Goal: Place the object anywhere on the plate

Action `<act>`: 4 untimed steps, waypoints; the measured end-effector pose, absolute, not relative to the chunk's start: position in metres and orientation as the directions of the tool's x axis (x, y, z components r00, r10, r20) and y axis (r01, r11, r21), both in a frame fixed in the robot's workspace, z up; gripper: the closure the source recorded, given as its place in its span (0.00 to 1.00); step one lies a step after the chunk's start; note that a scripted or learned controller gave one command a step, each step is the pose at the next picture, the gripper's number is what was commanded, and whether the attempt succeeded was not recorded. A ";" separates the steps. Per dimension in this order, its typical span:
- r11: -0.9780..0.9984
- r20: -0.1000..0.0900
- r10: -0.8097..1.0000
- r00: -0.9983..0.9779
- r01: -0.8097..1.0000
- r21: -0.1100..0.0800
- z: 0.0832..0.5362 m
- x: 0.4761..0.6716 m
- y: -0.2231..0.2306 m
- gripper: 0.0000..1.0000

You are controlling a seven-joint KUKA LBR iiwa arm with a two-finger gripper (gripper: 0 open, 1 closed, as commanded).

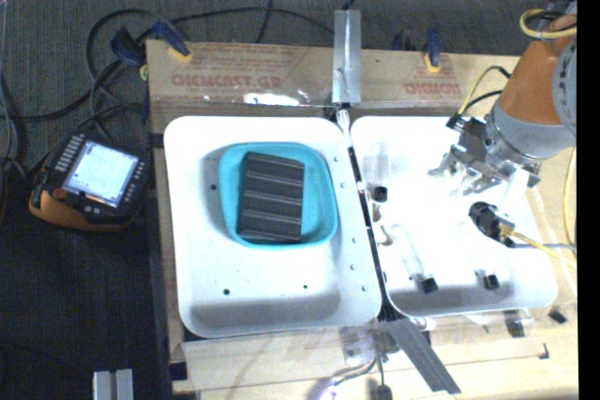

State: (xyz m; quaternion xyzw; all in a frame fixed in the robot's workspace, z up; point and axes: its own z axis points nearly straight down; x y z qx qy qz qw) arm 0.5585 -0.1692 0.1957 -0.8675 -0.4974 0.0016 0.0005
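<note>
Bench seen from above, at a slant. Two white bins side by side in mid frame.

Left bin (192, 300): a teal plate (322, 201) sat in its upper half, squarish with rounded corners. On the plate lay a dark grey ribbed block (272, 197), flat, long side running up and down the frame and tilted slightly. It covered most of the plate's middle, with teal rim showing all round. Block rested wholly on the plate and touched no bin wall.

Right bin (422, 155): arm (542, 103) reached in from the right edge of the frame, orange band uppermost. Gripper (480, 171) hung over the right half of this bin, well apart from plate and block. Nothing seen in its grasp. Whether it was spread or pressed together could not be told at this angle; the metal parts blurred against the white floor. Three small dark bits (427, 284) lay on the bin floor, one near the left wall and two near the lower edge, too small to identify.

Surroundings: a brown board (244, 80) with red lettering ran behind both bins, clamped at the upper left (171, 38) and upper right (431, 61). A metal bar (348, 61) stood at the seam between the bins. At left of frame, on dark carpet, lay an orange-and-black handheld unit (92, 175), its screen lit, with cables looping above it.
</note>
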 end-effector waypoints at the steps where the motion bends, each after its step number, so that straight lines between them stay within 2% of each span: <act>1: -0.505 -0.002 0.863 0.505 0.863 -0.002 0.196 0.559 -0.169 0.00; 2: -0.520 -0.003 0.854 0.520 0.854 -0.003 0.198 0.490 -0.196 0.00; 3: -0.617 -0.002 0.787 0.617 0.787 -0.006 0.118 0.482 -0.133 0.00; 4: -0.493 -0.003 0.870 0.493 0.870 -0.003 0.220 0.484 -0.140 0.00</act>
